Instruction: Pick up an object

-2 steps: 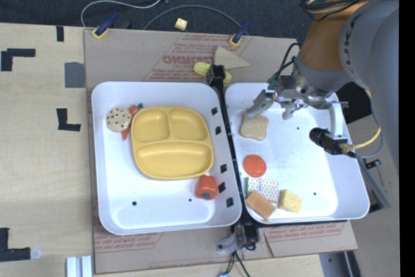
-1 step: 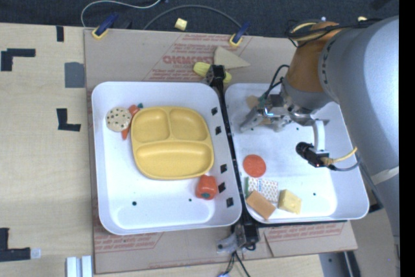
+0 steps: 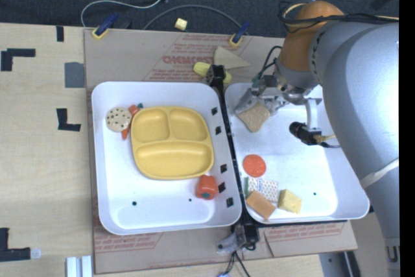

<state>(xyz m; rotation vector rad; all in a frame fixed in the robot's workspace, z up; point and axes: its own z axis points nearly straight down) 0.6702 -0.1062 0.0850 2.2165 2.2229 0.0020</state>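
My gripper (image 3: 261, 100) hangs low over the far left part of the right bin (image 3: 311, 172), under the grey arm with its orange band. A tan bread slice (image 3: 254, 119) lies tilted right at the gripper's tip, touching or nearly touching it. Nearer the front of the same bin lie a red disc (image 3: 254, 165), an orange block (image 3: 260, 205), a yellow cheese wedge (image 3: 290, 201) and a small patterned packet (image 3: 268, 188). The left bin (image 3: 107, 172) holds a yellow divided plate (image 3: 172, 142), a speckled cookie (image 3: 118, 118) and a red-orange toy (image 3: 207, 187).
The bins' shared black-clipped wall (image 3: 224, 139) runs just left of the gripper. A yellow item (image 3: 202, 68) and a small yellow cube (image 3: 181, 24) lie on the cardboard behind the bins. The arm's bulk covers the right bin's right side. Cables trail at the back.
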